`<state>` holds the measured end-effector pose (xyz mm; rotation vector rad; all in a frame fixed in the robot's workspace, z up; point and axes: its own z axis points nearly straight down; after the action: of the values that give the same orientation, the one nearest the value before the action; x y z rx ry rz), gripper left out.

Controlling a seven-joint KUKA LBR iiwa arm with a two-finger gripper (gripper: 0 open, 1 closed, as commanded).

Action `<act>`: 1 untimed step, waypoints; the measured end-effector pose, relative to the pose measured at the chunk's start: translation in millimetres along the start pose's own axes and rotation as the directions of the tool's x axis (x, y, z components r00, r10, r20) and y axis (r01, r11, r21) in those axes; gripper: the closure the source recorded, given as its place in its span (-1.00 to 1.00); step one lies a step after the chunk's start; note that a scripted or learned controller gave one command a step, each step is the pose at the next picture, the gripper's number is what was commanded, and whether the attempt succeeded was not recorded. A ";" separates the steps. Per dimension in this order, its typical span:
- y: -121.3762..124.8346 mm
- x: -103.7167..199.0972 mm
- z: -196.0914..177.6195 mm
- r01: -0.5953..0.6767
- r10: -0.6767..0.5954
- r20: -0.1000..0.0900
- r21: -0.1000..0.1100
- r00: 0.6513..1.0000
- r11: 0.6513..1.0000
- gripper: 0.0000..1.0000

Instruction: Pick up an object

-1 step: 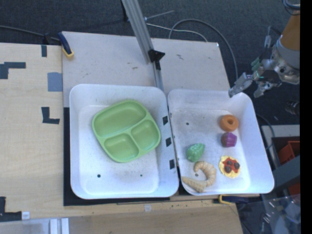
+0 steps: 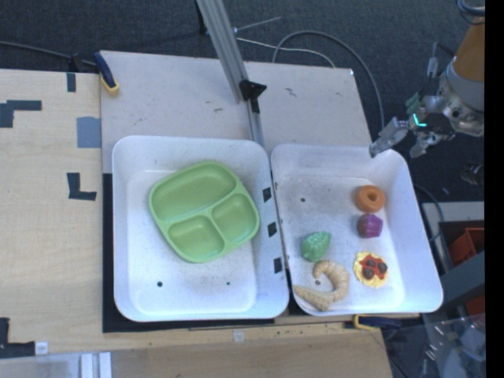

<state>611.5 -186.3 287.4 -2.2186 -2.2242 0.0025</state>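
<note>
Fingers (image 2: pixel 387 140) spread apart and empty, the gripper (image 2: pixel 403 138) hangs over the right bin (image 2: pixel 417 211) rim at one o'clock. The orange doughnut (image 2: pixel 369 198) lies nearest, beside the wall; a descent there risks clipping the rim.

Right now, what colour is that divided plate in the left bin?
Light green, plain with no pattern; the divided plate shows best in the camera view.
</note>
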 end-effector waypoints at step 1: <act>3.5 5.9 45.8 0.000 0.000 -0.001 0.004 1.000 1.000 -1.00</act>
<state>614.9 -180.4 241.7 -2.2161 -2.2216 0.0064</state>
